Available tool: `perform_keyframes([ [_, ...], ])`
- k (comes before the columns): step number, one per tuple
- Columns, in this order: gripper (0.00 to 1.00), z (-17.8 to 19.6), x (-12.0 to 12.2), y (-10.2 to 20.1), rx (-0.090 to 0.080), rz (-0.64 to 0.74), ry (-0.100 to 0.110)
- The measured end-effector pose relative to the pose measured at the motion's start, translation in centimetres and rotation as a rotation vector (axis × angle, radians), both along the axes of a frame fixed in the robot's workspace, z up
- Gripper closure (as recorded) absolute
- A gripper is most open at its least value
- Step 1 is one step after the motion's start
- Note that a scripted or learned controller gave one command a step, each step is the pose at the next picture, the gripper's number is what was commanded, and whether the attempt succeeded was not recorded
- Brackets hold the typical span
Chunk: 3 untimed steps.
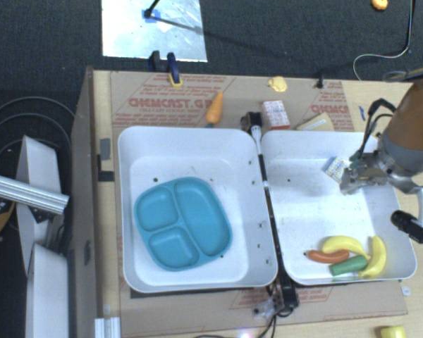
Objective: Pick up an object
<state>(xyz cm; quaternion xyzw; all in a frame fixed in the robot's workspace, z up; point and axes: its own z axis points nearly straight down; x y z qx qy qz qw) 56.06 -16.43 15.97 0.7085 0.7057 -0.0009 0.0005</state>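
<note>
Cardboard covered the desk [197, 94] where our two white bins sat side by side. Left bin [137, 153] had a blue divided plate [182, 222] lying flat in it. Right bin [296, 164] had a little pile in its near right corner: two yellow bananas [359, 248], a red-orange carrot-looking thing [327, 256] and a green piece [347, 265], all touching. Our arm [412, 129] came in from the right, with the pincer [354, 177] low over the far right part of that bin, right by a small white-grey packet [334, 167]. We honestly couldn't tell if the pincer was open or closed, or gripping anything.
</note>
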Motion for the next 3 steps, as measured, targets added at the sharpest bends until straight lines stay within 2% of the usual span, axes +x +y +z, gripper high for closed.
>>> perform_keyframes([
  [1,1.0,3.3,-0.5,-1.1,0.0,0.004,-0.005],
  [2,1.0,3.8,-4.0,-0.3,0.002,0.004,-0.001],
  [3,1.0,5.1,-5.4,0.7,0.002,0.006,-0.002],
])
